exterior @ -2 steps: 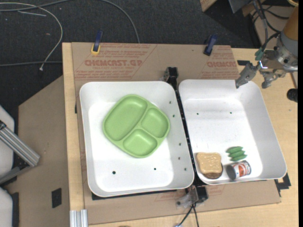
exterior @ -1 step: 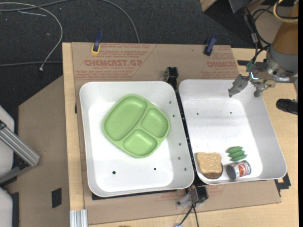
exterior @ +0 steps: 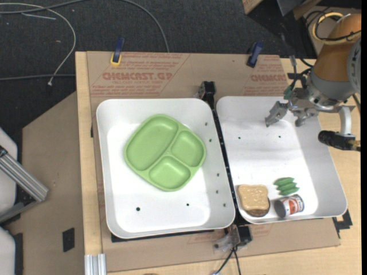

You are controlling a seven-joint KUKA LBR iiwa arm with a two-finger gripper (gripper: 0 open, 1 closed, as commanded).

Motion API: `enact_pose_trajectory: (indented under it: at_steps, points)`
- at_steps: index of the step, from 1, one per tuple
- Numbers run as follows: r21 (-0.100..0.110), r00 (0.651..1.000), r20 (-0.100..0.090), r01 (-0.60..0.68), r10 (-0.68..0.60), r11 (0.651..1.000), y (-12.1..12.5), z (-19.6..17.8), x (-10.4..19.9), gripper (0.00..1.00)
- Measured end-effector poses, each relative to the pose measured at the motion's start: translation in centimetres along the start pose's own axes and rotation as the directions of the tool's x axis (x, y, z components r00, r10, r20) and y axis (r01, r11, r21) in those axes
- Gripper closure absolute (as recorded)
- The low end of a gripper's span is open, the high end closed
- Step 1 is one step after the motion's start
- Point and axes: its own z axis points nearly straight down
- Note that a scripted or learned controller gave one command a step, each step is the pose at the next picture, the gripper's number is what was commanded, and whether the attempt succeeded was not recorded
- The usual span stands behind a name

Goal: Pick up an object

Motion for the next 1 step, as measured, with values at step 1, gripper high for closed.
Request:
enact_pose_trajectory:
  at_steps: [1]
  points:
    - [0.002,1.000,0.000,-0.002,0.002,1.000,-0.80,5.95,-0.29,0.00]
